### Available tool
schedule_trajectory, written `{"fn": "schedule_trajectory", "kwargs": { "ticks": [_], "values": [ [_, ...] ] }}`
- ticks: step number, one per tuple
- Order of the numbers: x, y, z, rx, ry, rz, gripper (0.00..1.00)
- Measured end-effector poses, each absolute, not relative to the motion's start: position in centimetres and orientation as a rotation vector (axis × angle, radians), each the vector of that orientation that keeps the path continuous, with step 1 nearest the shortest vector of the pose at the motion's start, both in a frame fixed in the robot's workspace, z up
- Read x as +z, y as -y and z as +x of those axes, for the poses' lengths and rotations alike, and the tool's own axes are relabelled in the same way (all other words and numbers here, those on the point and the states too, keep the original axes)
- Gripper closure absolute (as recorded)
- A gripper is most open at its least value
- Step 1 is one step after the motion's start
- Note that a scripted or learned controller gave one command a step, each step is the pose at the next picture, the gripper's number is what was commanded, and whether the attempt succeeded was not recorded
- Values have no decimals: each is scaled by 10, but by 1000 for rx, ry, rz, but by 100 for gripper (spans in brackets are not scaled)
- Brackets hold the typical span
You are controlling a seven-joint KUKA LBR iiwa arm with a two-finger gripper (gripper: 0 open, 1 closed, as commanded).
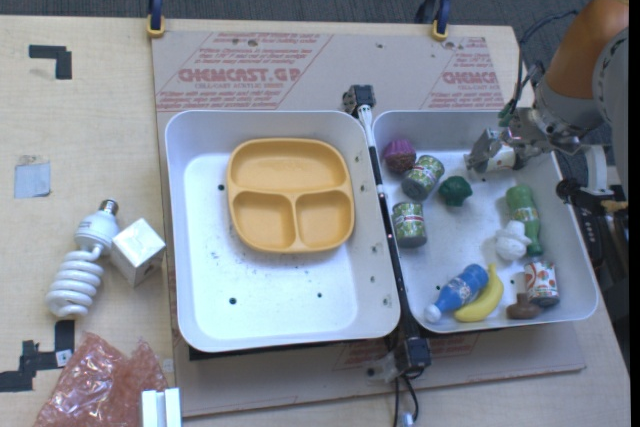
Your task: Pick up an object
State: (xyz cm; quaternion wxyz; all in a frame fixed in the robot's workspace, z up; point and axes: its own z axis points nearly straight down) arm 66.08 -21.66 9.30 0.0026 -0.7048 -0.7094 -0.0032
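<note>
On the far left of the bench, a white curly light bulb (80, 265) is laid flat, and a small white cube (138, 247) is set just beside it. Below them, a crinkly red bag (95, 380) is seen at the bottom edge.

Next, the left bin (200, 305) is found, and a yellow tray (291, 193) with three parts is placed in its upper half.

After that, the right bin (445, 255) is reached, and the things to be picked are kept there. A purple ball (399, 155) is tucked in the top left corner. Two little cans (422, 175) are set near it, one under the other. A dark green lump (456, 190) is placed just to their right. Lower down, a blue bottle (462, 290) is laid touching a yellow banana (483, 297). A green bottle (522, 210) is laid by the right wall, with a white lump (512, 240) touching it. A small carton (543, 283) is set in the bottom right corner.

The gripper (490, 153) is held over the top part of the right bin, near the dark green lump. Whether it is released or clenched cannot be told. The orange band (590, 45) of the arm is seen at the far right.
</note>
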Motion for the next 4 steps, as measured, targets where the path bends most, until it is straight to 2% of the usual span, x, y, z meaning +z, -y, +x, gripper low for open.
{"fn": "schedule_trajectory", "kwargs": {
  "ticks": [1, 2, 3, 4],
  "values": [
    [104, 218, 661, -8, 2230, -2212, 100],
    [191, 167, 659, 0, 2225, -2221, 100],
    [192, 76, 659, 1, 2223, -2221, 100],
    [241, 35, 650, 1, 2224, -2220, 100]
  ]
}}
